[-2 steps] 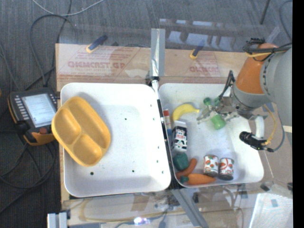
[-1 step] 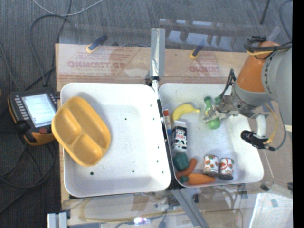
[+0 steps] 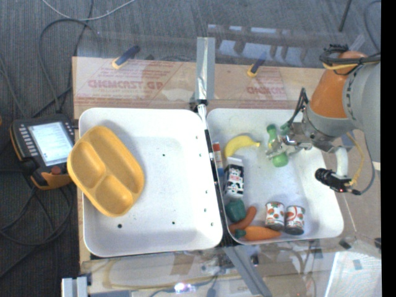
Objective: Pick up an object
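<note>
The claw (image 3: 279,142) hangs low over the right bin (image 3: 322,224), its fingers apparently clamped around a green object (image 3: 276,147) near the banana (image 3: 240,145), seemingly mid-grasp for lifting.

Bright, even daylight — soft shadows, slight glare on white bins (image 3: 185,119) — mildly grainy, sharp focus.

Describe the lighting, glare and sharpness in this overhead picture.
Camera view: bright, even light washes out the white bins, leaving soft, short shadows beside the yellow tray; glare streaks the clear panel along the bench's far edge; the banana and two cans read fairly sharp, while the gripper over the green object looks cluttered and slightly soft.
</note>
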Motion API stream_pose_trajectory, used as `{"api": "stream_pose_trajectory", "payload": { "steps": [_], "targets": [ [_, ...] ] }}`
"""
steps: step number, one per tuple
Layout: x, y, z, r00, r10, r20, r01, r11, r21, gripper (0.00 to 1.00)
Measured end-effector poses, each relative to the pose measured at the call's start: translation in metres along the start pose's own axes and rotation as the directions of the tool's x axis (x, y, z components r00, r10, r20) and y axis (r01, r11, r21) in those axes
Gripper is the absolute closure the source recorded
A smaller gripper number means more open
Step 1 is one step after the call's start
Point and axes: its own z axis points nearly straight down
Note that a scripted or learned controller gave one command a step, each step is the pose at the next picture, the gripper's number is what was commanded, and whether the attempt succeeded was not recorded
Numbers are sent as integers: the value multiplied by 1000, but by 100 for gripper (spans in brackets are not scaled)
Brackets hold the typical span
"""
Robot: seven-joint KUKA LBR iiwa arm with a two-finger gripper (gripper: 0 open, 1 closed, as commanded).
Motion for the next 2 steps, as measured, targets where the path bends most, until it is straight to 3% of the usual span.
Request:
{"api": "stream_pose_trajectory", "payload": {
  "steps": [1, 2],
  "targets": [
    [0, 0, 0, 1000, 0, 0, 0, 1000, 0, 0],
    [12, -17, 20, 998, 69, 3, -68, 998, -15, 0]
  ]
}}
